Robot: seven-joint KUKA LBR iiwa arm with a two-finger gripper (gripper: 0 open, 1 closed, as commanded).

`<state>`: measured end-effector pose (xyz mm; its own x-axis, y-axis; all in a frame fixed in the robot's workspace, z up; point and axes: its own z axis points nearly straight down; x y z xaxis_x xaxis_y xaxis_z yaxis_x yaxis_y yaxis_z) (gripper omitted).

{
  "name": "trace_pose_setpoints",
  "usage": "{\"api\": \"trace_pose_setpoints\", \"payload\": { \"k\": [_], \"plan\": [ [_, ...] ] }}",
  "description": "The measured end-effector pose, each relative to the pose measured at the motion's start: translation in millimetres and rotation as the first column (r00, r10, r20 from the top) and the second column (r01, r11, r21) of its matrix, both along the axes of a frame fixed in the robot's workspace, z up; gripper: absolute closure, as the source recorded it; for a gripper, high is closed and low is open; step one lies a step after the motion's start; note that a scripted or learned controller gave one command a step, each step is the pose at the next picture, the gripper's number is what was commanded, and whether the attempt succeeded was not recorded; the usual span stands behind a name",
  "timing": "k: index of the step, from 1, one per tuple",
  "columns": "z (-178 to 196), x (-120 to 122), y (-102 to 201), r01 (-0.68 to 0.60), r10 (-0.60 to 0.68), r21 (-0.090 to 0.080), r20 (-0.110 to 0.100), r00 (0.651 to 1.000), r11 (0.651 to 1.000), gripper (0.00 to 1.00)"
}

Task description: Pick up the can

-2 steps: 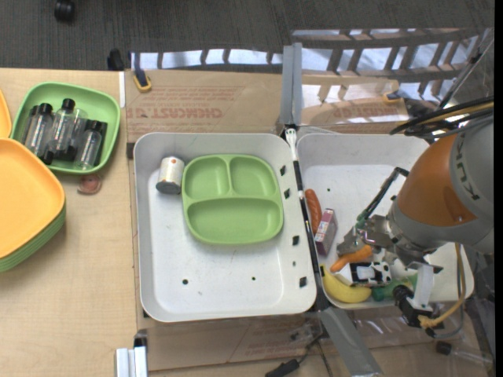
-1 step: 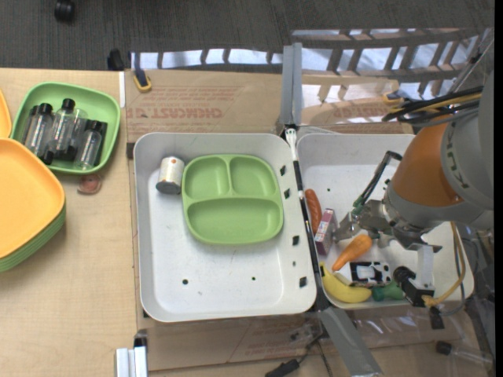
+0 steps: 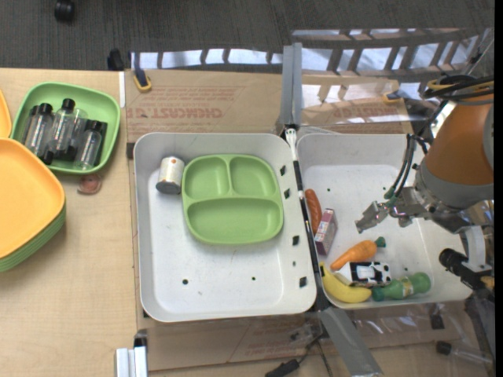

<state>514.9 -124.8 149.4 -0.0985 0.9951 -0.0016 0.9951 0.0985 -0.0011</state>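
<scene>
The can is small and silver-grey. It lies in the left bin near the far left corner, touching the left edge of a green divided plate. My gripper hangs over the middle of the right bin, far to the right of the can. It sits just above an orange carrot, and I see nothing held in it. The grey arm with its orange band comes in from the right.
The right bin holds a sausage, a pink box, a banana, a black-and-white toy and a green bottle. Left of the bins stand a green tray of vials and stacked orange plates.
</scene>
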Motion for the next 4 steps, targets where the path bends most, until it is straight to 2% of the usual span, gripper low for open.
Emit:
{"api": "trace_pose_setpoints", "payload": {
  "k": [1,2,3,4],
  "plan": [
    [-48.8,-12.4,25.8,-0.02,0.02,0.0,0.005,1.0,1.0,0.0],
    [-57.3,-36.7,24.3,0.203,-0.203,0.002,0.003,0.979,0.979,0.0],
    [-58.5,-38.3,-12.0,0.196,-0.196,0.001,-0.001,0.981,0.981,0.0],
    [-49.8,-38.0,-12.6,0.197,-0.197,0.0,-0.001,0.98,0.98,1.0]
  ]
}}
